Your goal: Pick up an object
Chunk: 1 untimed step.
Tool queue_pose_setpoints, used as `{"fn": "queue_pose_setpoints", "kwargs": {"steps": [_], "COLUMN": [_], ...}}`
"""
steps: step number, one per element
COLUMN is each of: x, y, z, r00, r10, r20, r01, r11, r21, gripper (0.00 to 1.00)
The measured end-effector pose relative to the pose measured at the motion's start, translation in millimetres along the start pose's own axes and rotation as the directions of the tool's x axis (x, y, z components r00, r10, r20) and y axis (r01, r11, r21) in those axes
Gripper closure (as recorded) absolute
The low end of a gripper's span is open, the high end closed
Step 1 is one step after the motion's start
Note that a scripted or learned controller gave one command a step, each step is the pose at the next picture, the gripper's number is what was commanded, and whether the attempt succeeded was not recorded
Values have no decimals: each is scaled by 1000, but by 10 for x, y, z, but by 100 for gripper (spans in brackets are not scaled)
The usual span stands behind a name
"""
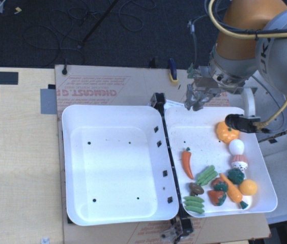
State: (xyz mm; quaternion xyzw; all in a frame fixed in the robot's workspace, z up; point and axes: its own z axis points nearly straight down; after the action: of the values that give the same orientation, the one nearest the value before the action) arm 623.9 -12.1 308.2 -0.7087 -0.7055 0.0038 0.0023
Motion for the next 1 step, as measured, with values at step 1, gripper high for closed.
{"fn": "queue_pose_setpoints", "kwargs": {"steps": [1], "x": [1234], "y": [188], "z": [422], "r00": [1000], "r10": [-15], "r20": [-6], "r01": [15], "r11": [1000], "r21": [-2], "gripper": [100]}}
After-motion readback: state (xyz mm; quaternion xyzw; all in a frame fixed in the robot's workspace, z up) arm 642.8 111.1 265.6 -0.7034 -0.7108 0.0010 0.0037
